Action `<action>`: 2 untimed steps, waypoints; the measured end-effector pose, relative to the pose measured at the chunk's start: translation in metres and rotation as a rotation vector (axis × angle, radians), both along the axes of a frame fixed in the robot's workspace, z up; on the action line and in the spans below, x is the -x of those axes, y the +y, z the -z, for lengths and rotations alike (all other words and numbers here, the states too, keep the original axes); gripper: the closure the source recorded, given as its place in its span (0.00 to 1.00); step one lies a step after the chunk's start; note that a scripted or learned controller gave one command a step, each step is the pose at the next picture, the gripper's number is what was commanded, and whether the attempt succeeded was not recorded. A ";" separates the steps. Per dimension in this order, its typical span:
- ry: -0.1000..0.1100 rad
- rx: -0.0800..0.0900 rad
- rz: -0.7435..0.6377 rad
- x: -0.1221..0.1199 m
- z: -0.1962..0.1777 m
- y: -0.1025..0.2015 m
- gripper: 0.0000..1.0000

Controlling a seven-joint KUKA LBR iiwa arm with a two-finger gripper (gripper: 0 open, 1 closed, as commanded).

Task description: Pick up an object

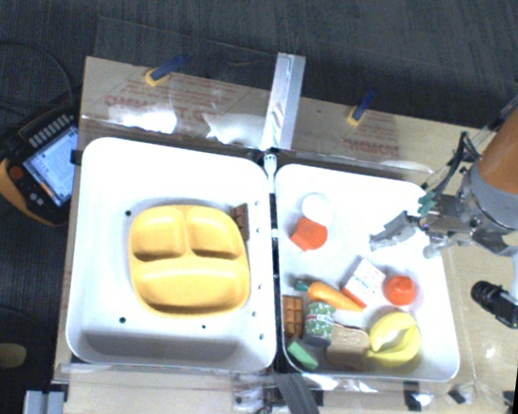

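camera view | gripper (pixel 405 232) fingers apart, holding nothing, above right bin (pixel 436 300) near its right edge | orange cup (pixel 309 229) toward left edge | we advise centring over it before descending

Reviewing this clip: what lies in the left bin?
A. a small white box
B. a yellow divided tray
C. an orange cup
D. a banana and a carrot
B: the yellow divided tray lies in the left bin, while the banana, carrot, orange cup and small white box all lie in the right bin.
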State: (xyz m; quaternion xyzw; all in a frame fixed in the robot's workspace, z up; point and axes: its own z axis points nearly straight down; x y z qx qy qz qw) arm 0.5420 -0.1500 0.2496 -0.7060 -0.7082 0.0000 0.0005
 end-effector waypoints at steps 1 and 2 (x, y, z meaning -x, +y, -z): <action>-0.018 0.006 0.146 -0.032 0.146 0.021 0.00; -0.033 0.006 0.370 0.033 0.154 0.034 0.00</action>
